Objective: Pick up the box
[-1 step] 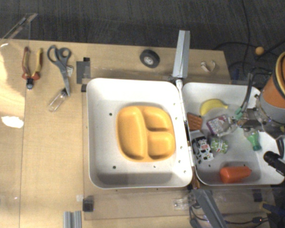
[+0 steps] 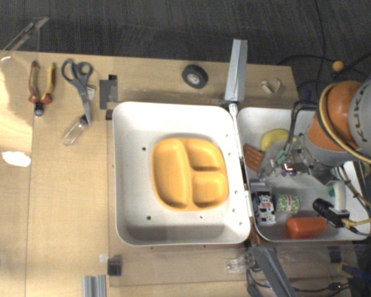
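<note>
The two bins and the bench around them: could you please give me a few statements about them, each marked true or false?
1. A yellow divided tray lies in the left bin. True.
2. The scissors lie inside the right bin. False: they lie on the bench, left of both bins.
3. The arm is over the right bin. True.
4. The roll of black tape sits in the left bin. False: it sits on the bench beyond the bins.
5. An orange-red object lies near the right bin's near edge. True.
6. The red-handled pliers lie to the right of the scissors. False: they lie to their left.
</note>
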`<control>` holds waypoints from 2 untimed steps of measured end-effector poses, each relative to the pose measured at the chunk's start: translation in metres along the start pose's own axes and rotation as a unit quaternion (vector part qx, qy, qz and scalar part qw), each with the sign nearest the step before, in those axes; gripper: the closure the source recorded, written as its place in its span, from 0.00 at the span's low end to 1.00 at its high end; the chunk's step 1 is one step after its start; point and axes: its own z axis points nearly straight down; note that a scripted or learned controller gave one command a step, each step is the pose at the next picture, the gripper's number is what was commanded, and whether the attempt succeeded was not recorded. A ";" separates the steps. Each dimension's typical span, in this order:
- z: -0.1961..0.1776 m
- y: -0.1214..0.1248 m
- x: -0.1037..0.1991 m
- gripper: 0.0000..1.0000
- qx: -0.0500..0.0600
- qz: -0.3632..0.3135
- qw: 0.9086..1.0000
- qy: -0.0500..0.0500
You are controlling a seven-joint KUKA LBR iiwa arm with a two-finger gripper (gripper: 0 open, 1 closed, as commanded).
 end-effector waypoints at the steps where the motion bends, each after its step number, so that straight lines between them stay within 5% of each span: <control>1: 0.007 0.049 0.017 0.00 -0.003 -0.041 0.999 -0.001; 2: 0.005 -0.045 0.027 0.00 -0.003 -0.089 0.996 -0.001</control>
